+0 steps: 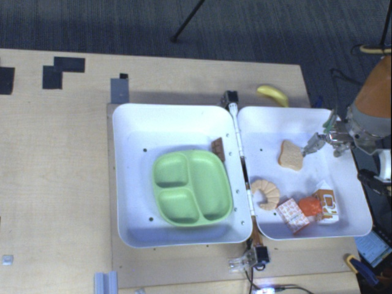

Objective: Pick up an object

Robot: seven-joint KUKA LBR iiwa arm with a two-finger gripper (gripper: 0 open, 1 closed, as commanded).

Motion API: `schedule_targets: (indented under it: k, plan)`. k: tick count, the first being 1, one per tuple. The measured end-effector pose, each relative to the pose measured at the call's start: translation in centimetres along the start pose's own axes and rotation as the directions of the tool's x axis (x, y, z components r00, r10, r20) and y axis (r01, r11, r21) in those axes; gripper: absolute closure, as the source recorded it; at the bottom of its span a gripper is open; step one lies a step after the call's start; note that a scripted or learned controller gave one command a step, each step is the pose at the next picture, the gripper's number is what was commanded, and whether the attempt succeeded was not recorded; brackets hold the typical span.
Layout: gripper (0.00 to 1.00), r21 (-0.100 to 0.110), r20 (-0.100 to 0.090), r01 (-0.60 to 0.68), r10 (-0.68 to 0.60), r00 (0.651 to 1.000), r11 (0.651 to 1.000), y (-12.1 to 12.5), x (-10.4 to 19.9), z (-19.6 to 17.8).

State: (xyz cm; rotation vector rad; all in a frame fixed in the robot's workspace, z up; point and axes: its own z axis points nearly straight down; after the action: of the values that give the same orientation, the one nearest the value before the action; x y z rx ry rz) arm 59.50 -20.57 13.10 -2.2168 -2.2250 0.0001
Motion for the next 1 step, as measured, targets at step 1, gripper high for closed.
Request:
schedule_targets:
  k: [1]
  plan:
    - [0.00, -0.006, -0.003, 0.003, -0.003, 1.000, 1.000, -4.28, 0.24, 4.48]
